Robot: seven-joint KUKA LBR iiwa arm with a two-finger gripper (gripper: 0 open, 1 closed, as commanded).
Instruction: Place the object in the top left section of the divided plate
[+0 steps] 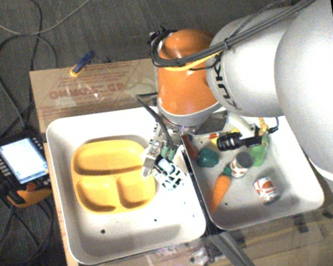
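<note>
A yellow divided plate (pixel 92 178) lies in the left bin (pixel 76 237), with one long section at the back and two smaller ones in front. My gripper (pixel 156 160) hangs over the plate's right rim, near the bin's right wall. A small teal-green thing (pixel 171 152) shows right against the gripper; whether it is held I cannot tell. All three plate sections look bare.
The right bin (pixel 303 201) holds a teal object (pixel 208 156), an orange carrot (pixel 219 191), a red-and-white can (pixel 266 189), a green object (pixel 259 154) and a small round grey-red thing (pixel 242 164). The arm's bulk covers that bin's back part. A handheld pendant (pixel 17 162) lies left of the bench.
</note>
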